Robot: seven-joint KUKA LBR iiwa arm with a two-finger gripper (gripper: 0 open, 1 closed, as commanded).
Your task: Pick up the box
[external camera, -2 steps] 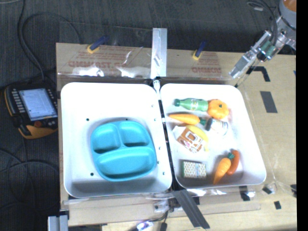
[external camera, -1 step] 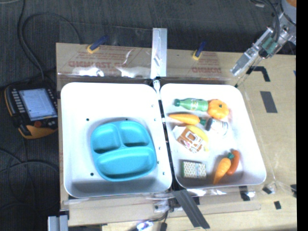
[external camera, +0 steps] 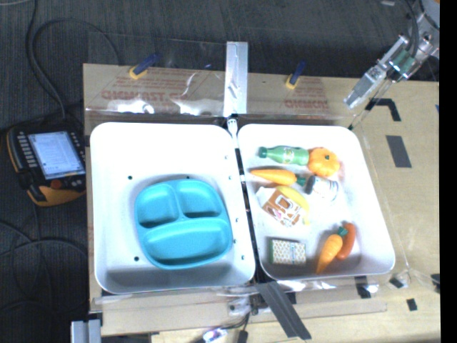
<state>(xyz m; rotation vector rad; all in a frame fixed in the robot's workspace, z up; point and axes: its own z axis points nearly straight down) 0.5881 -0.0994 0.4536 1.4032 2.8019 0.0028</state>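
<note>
Gripper (external camera: 359,93) up at top right, above bench beyond right bin (external camera: 371,181), well apart from contents; whether jaws are spread or closed cannot be told. Box (external camera: 288,251), small, patterned, lies flat at near edge of right bin, left of two carrots (external camera: 335,245). Green bottle (external camera: 284,153) and orange fruit (external camera: 323,162) along far side. Blue divided tray (external camera: 184,221) in left bin (external camera: 114,191)

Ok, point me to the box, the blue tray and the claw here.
box (external camera: 283,207): camera view, on its printed top face.
blue tray (external camera: 184,221): camera view, on the ridge between its compartments.
claw (external camera: 355,95): camera view, at its tip, above the right bin's far corner.
</note>
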